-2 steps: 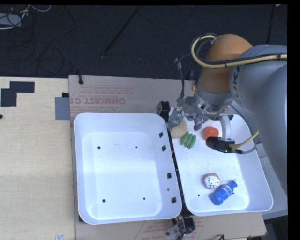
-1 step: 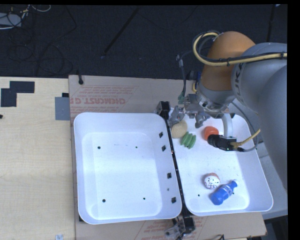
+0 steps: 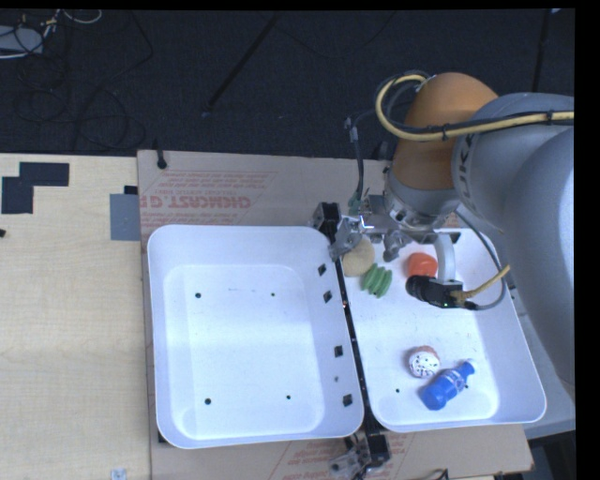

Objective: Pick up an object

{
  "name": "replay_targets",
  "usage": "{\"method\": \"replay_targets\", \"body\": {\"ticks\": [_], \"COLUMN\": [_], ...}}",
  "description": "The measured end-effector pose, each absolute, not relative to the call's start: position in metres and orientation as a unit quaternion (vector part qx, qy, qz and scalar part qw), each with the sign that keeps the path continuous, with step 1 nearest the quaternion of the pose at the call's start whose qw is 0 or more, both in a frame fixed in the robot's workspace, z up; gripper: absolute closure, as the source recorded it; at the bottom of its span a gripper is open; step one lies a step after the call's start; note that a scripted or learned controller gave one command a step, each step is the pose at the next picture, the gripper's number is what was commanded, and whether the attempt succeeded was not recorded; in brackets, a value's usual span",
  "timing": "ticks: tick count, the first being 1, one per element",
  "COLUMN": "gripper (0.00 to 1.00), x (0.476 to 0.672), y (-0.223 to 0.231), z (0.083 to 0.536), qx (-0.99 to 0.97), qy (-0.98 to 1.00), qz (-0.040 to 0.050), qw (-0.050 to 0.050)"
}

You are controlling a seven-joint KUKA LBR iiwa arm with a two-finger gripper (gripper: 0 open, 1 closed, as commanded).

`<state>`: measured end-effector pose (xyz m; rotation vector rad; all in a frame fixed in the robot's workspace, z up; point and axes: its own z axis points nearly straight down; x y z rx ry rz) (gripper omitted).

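Tool [image 3: 375, 246] btwn beige lump [image 3: 357, 260], orange piece [image 3: 421, 264].

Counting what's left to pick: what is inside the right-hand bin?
Right bin holds a blue bottle, a small round white piece, a green piece, a beige piece and an orange piece. The arm covers its far corner.

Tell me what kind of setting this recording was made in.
Most likely a robotics lab bench set up for bin picking. Two shallow white bins sit side by side on cardboard, the grey arm reaches over the right one, and loose cables lie on the dark floor behind.
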<state>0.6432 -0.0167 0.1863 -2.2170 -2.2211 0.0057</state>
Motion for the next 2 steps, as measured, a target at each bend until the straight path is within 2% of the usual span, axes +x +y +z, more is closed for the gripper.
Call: {"method": "replay_targets", "body": {"ticks": [2], "gripper": [0.0], "x": [0.6434], "y": [-0.0167], "z": [0.1872], "qx": [-0.706], "qy": [-0.708], "qz": [0.0013], "qw": [0.001]}}
